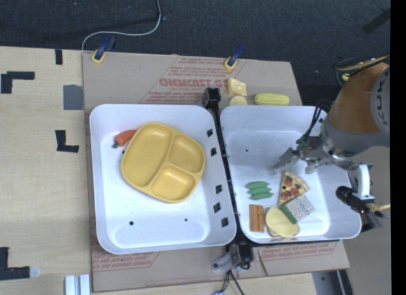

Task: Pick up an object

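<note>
Gripper (298, 158) at right of frame, fingers spread, holding nothing, poised just above pizza slice (292, 188) in right bin (254, 119); toy foods clustered lower right, within arm's reach.

Even overhead light, soft shadows, slight blur.

Grey arm (355, 135), orange band above wrist; pale grey metal gripper (293, 159); black cable alongside.
</note>
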`<state>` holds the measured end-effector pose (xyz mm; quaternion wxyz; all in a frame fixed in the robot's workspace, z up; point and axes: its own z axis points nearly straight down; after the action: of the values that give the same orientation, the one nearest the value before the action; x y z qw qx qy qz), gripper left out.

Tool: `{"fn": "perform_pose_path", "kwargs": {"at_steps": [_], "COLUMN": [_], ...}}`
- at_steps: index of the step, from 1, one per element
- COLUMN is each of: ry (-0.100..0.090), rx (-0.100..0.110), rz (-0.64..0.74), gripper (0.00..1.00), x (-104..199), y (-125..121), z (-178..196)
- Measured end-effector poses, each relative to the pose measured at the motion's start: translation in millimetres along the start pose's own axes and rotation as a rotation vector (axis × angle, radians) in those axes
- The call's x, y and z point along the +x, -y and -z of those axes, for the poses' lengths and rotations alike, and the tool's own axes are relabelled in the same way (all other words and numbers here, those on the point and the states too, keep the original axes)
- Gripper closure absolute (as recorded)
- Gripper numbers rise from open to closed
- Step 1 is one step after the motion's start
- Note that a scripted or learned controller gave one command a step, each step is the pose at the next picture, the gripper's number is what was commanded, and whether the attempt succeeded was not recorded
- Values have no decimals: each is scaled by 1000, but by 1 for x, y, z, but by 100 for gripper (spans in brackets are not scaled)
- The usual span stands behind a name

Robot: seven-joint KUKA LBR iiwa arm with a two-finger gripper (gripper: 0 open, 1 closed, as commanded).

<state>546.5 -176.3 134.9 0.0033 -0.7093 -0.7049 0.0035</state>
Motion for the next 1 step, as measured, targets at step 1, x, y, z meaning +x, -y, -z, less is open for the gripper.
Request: {"fn": "perform_pose_path", "kwargs": {"at_steps": [1], "ry": [8], "rx": [-35], "rz": [3], "gripper": [0], "x": [19], "y": [24], "z": [-43]}}
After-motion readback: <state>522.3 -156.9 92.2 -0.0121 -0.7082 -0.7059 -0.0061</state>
